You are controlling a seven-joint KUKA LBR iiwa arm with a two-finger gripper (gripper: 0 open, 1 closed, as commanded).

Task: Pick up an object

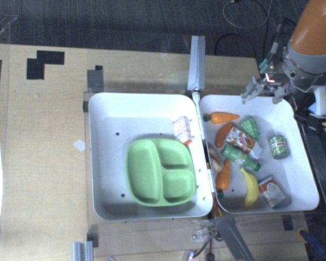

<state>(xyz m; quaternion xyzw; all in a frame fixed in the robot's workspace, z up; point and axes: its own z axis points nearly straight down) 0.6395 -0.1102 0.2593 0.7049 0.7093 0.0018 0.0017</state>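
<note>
A pale wooden bench (43, 162) carries two shallow white bins side by side. The left bin (106, 145) and the right bin (301, 173) touch along their inner walls at the bench's middle. A grey metal post (196, 64) stands at the far edge, above their seam. Black patches (43, 62) mark the bench's far left corner.

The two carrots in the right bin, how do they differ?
The upper carrot lies almost level near the bin's far wall, out in the open. The lower carrot stands nearly lengthwise along the bin's left wall, beside the banana. The upper one looks brighter. Both are orange and toy-like.
</note>
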